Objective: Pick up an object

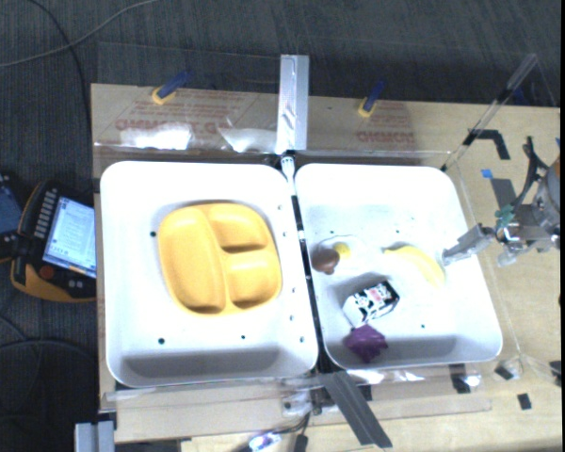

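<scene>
Two shallow white bins sit side by side on the tabletop [122, 125] — the left bin [122, 281] bears a yellow divided tray [221, 257], its long axis running roughly from upper left to lower right, with the two smaller compartments on its right half. The right bin [471, 337] carries four small things. A yellow banana-shaped piece [416, 260] lies near the bin's right wall, its long axis slanting from upper left down to lower right, the thicker end pointing toward the lower right. A small brown round object [327, 257] rests close to the bin's left wall, well apart from the banana piece. Below and between them lies a black-and-white object [374, 298], tilted so its long axis climbs toward the upper right, and just below that sits a purple lump [366, 342], near it but whether touching is unclear.

At the right edge the tool [461, 249] reaches over the right bin's rim, its grey tip just beside the banana piece's right end — whether it is open or closed cannot be told from here, and nothing can be seen gripped in it.
</scene>
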You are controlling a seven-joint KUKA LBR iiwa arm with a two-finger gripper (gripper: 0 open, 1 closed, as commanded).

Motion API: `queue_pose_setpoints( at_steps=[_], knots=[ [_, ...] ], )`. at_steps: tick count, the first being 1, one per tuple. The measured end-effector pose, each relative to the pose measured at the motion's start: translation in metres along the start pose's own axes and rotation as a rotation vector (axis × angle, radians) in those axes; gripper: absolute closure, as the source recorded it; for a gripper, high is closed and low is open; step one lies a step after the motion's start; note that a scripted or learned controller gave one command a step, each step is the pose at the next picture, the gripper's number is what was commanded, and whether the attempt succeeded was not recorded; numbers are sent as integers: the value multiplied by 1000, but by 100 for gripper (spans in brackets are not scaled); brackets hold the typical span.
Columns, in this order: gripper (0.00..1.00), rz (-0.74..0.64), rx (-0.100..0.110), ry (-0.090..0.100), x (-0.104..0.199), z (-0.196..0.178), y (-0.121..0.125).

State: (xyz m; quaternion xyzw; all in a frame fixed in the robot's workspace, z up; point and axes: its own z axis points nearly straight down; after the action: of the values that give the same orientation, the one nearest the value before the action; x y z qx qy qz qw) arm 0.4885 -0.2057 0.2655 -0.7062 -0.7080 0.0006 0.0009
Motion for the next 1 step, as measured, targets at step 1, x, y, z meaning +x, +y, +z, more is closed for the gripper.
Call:
queue_pose_setpoints(
  at_steps=[1],
  knots=[
    [0, -146, -2, -1, 15, 170, 71]
  ],
)
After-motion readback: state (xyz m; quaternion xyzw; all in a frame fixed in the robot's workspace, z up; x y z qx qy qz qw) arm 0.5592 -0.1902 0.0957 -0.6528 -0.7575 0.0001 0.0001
